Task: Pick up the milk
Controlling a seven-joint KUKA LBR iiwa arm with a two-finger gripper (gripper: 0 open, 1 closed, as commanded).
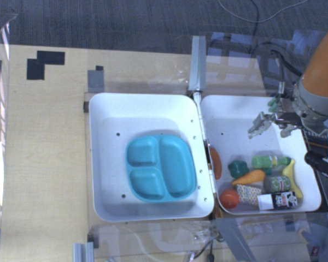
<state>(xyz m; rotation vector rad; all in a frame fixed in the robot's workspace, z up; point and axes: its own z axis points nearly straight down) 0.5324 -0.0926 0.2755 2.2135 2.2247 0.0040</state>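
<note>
Two white bins sit on the tabletop. Left bin holds a blue tray. Right bin has the milk lying at its near edge among toy foods. Above, the pincer hangs with fingers apart, holding nothing.

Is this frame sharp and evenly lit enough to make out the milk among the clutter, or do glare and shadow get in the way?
Camera view: soft and low in detail overall; the milk is readable by its black-and-white label, though its edges smear into neighbouring items. The white bins look bright with faint shading along their walls, no harsh glare. The gripper is slightly blurred, with a soft shadow beneath it.
</note>
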